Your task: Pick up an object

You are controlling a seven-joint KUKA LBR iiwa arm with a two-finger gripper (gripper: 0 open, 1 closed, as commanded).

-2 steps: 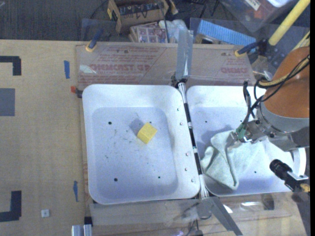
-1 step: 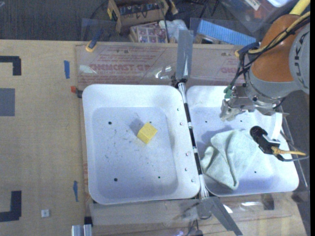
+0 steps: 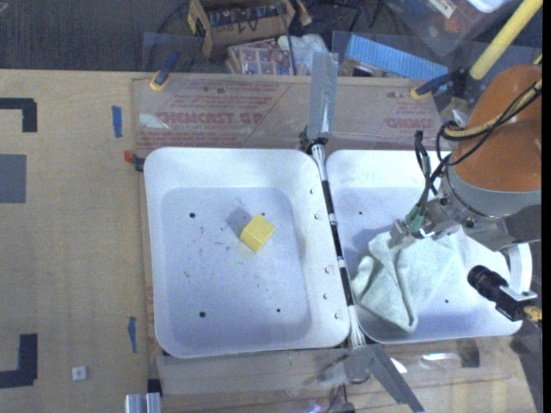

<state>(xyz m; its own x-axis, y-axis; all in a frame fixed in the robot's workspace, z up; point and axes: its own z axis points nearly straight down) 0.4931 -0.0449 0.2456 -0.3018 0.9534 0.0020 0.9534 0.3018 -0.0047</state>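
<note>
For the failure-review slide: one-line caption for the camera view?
Gripper over crumpled white cloth in right bin; yellow block in left bin.

You look down from one fixed camera above the bench [image 3: 69, 231], tilted toward twelve o'clock, far enough back to take in both white bins [image 3: 172, 179] side by side, floor clutter at twelve, arm [image 3: 504, 136] entering from three o'clock

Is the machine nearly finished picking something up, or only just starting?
Early on, it seems. Nothing looks lifted yet: the yellow block lies in the left bin, and the pale cloth lies crumpled in the right bin. The gripper is down at the cloth's upper edge. Grasping and raising remain.
</note>
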